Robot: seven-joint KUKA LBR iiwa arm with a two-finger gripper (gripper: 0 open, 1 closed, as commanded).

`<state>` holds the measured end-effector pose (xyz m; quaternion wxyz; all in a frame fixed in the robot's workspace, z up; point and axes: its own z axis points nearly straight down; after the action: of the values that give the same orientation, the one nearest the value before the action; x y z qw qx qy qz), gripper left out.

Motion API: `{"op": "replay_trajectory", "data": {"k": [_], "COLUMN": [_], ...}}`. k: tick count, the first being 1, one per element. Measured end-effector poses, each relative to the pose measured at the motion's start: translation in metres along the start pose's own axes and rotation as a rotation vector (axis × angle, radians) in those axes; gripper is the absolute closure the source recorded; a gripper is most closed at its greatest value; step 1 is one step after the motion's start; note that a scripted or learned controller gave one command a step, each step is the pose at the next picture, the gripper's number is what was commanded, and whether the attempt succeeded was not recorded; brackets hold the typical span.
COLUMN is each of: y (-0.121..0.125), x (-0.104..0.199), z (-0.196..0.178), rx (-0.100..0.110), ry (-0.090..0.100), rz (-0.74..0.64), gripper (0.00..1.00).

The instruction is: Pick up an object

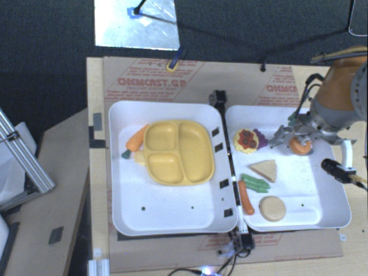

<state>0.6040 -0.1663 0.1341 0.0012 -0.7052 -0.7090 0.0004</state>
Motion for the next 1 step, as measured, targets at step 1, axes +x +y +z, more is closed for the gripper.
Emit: {"op": "replay_trajectory", "data": {"k": [1], "y": [0.0014], "x": [0.0005], "z": [0.0386], "rx": [-0.006], "ry": [-0.002], "rz": [0.002], "gripper": [0.0]}}
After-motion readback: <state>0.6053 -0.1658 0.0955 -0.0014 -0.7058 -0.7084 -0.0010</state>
